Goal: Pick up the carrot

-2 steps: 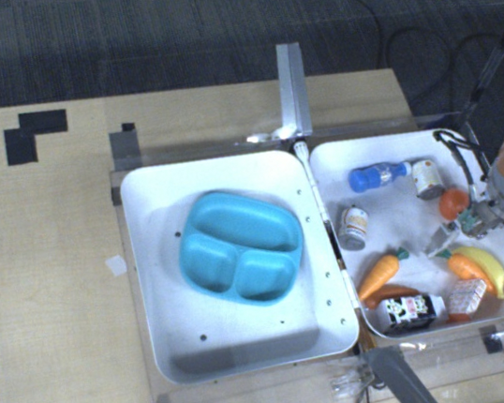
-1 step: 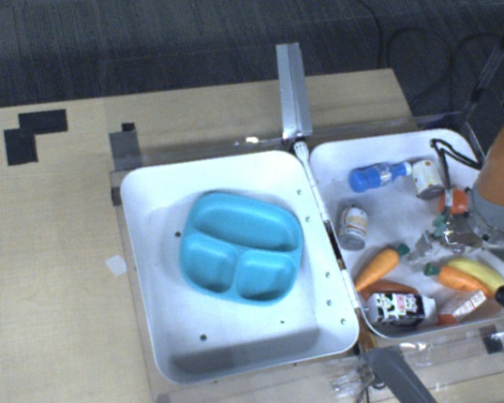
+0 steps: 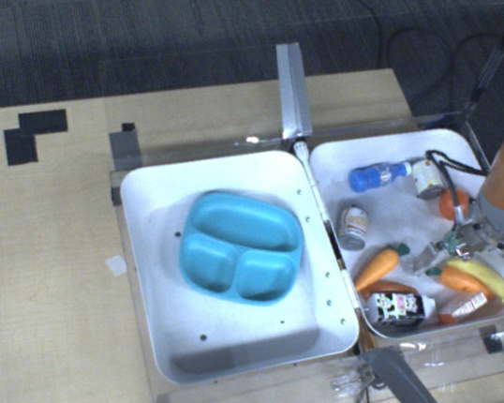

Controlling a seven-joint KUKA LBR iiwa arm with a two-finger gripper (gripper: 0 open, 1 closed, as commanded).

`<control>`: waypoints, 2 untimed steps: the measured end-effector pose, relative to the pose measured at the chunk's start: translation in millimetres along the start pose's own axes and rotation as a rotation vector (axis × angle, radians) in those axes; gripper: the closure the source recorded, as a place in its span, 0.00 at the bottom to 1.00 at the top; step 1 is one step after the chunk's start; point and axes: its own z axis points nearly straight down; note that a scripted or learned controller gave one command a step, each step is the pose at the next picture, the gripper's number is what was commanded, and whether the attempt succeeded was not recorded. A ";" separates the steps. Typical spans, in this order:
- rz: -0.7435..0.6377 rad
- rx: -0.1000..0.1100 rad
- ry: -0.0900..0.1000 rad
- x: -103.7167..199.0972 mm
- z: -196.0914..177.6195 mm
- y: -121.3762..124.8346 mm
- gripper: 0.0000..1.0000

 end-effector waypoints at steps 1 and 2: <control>-0.396 -0.001 -0.004 14.3 -0.8 3.1 0.00; -0.399 0.000 -0.001 71.1 -0.7 12.6 0.00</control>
